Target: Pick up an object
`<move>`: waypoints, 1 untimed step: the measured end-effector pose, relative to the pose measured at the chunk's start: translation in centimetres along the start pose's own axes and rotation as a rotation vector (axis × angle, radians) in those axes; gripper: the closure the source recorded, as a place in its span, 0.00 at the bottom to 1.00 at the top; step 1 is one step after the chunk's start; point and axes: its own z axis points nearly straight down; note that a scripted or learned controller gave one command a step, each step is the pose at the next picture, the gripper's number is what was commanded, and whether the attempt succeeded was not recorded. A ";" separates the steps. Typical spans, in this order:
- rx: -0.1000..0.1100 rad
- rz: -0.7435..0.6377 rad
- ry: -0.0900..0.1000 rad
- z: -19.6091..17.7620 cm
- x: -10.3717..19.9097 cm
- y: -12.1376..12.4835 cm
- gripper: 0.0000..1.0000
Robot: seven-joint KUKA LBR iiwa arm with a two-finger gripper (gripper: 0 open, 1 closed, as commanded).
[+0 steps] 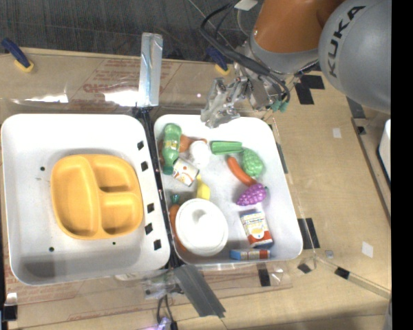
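Camera view: your pincer point(217, 110) hovers over the right bin's point(283, 184) far rim, above the bottle point(170, 148); whether released or clenched, you cannot tell.

**Bench layout: two bins side by side**

Left bin point(14, 184) holds a divided tray point(96, 194) near its centre. Right bin point(286, 205) holds a bottle point(170, 146) at far left, a round lidded tub point(201, 227) at near left, a grape bunch point(252, 195) right of centre, and a small carton point(255, 227) just before the grapes.
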 end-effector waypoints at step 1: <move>0.002 -0.034 0.000 -1.4 0.6 -4.8 1.00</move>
